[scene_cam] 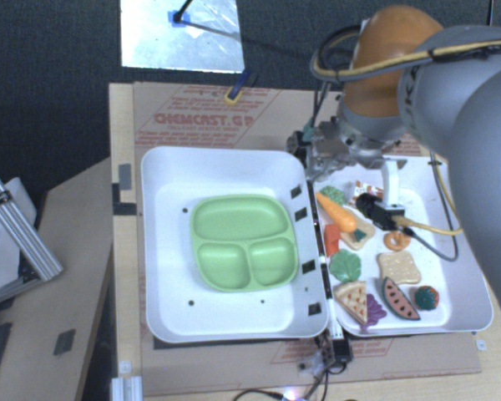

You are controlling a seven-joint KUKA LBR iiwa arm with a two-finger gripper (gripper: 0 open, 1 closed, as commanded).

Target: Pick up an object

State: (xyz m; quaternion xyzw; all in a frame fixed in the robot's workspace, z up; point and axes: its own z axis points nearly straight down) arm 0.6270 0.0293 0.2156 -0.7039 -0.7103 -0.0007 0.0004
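The right bin (463, 312) holds several toy foods. An orange carrot (338, 212) lies near its left wall with a small green leafy piece (333, 195) just above it and a red piece (331, 239) below. Further forward lie a green lettuce-like piece (346, 265), a pizza slice (351, 299), a watermelon slice (398, 299), a slice of toast (399, 266), a strawberry (426, 297) and a small orange ring (395, 241). My gripper (321, 167) hangs over the bin's back left corner, just above the leafy piece and carrot. Nothing shows between its tips.
The left bin (163, 224) carries a green three-part plate (240, 242). Black clips line the wall between the two bins (311, 249). The grey arm covers the right bin's back right part. A cardboard sheet (200, 117) lies under both bins.
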